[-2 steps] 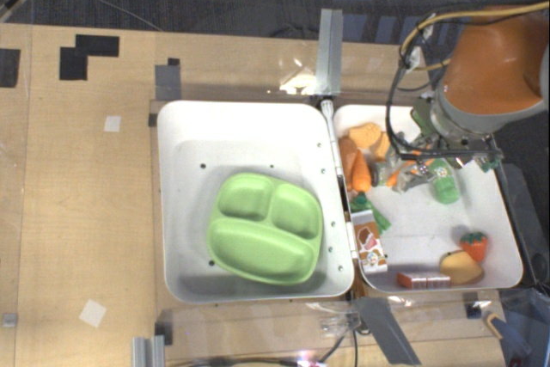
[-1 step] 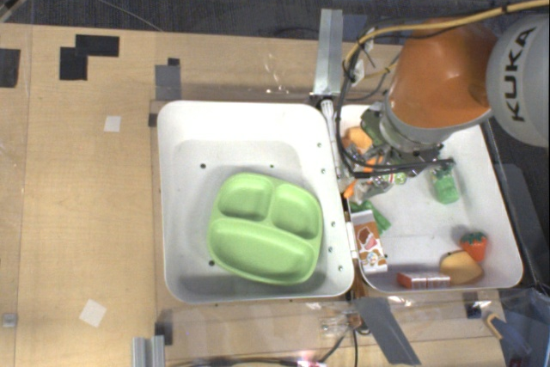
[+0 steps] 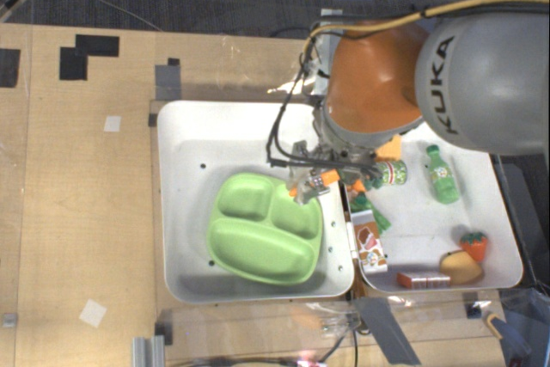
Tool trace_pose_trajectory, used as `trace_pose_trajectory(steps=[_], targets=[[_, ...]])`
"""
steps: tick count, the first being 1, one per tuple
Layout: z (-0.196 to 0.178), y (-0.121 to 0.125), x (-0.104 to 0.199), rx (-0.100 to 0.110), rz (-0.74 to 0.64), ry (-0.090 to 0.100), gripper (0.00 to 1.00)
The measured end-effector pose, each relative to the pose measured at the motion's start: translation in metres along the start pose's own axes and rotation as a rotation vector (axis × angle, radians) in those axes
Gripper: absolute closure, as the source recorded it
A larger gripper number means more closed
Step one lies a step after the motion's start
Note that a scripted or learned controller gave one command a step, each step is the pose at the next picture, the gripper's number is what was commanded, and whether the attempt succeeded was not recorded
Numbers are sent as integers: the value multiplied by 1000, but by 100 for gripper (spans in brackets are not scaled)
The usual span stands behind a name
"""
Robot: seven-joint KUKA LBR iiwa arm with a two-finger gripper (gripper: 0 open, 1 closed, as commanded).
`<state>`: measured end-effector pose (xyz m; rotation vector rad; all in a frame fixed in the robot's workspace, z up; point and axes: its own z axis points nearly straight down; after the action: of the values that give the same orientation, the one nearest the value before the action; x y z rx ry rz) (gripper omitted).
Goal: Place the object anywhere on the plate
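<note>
A green divided plate (image 3: 262, 232) lies in the left white bin (image 3: 185, 185). My gripper (image 3: 309, 185) hangs over the plate's upper right corner, below the arm's orange band. A small orange object (image 3: 299, 193) sits between the fingers, with orange showing on both sides of them. It hovers just above the rim of the plate's top right compartment. The arm hides the upper part of the gripper.
The right bin (image 3: 507, 271) holds a green bottle (image 3: 443, 174), a labelled can (image 3: 393, 174), a small carton (image 3: 369, 243), a red box (image 3: 423, 279), a tan food item (image 3: 460, 267) and a red-orange fruit (image 3: 474, 243). The wall between the bins runs just right of the plate.
</note>
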<state>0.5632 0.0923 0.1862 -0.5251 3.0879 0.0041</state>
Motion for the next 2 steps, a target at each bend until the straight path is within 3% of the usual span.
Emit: trace_pose_trajectory(steps=[1,2], targets=[[-166,11,46,5,-155,-13,100],[-115,60,41,0,11,0,100]])
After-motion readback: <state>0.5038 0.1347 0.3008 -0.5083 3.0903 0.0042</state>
